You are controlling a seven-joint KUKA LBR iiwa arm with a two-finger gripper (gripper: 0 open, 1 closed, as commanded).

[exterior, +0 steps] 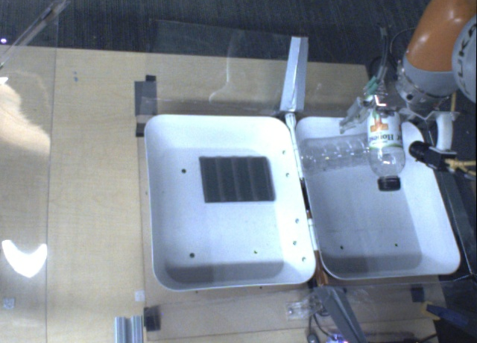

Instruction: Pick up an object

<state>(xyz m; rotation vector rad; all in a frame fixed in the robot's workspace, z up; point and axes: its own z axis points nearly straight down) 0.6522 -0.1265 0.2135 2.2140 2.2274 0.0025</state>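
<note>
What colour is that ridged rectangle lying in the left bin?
Dark grey, nearly black, with lengthwise ridges: the ridged rectangle shows clearly in the camera view against the white left bin.

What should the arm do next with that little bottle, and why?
Probably lift straight up a little. The clear bottle hangs cap-down under the gripper, over the far end of the right bin, and seems gripped at its upper end. A small rise would show whether the hold is firm.
</note>
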